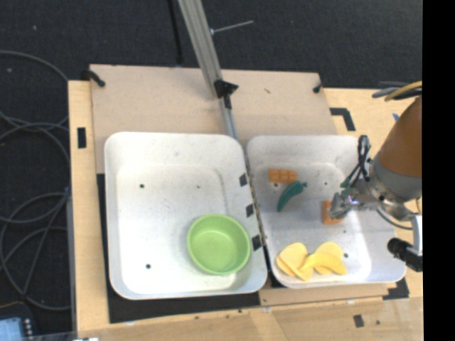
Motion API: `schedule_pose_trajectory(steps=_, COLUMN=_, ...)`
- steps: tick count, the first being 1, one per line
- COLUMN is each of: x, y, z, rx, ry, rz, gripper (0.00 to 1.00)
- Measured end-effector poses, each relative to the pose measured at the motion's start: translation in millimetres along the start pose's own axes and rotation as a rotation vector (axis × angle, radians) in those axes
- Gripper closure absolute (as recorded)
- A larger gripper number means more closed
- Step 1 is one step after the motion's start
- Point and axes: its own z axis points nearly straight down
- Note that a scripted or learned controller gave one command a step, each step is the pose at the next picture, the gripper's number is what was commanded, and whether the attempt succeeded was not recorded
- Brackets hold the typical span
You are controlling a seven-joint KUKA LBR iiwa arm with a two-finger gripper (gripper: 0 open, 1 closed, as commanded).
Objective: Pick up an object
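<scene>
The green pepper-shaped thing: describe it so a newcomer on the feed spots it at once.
Take the right white bin, then look at its upper left part. Just below a small orange block lies the green pepper-shaped thing, slim, dark green and slanted. It is the only green item in that bin; the yellow pieces lie near the front edge, and the light green bowl is in the other bin.

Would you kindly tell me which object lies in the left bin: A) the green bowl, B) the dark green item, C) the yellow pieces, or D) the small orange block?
A: the green bowl sits in the left bin near its front right corner, while the yellow pieces, the small orange block and the dark green item all lie in the right bin.
</scene>
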Motion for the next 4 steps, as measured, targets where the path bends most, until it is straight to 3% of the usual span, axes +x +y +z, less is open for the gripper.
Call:
schedule_pose_trajectory(steps=2, x=1.9, y=4.1, z=-106.4, rx=-0.002, ry=-0.001, rz=-0.001, gripper=1.0)
schedule_pose_trajectory(steps=4, x=103.9, y=-0.2, z=-88.2, rx=0.005, ry=0.002, rz=-0.003, gripper=1.0)
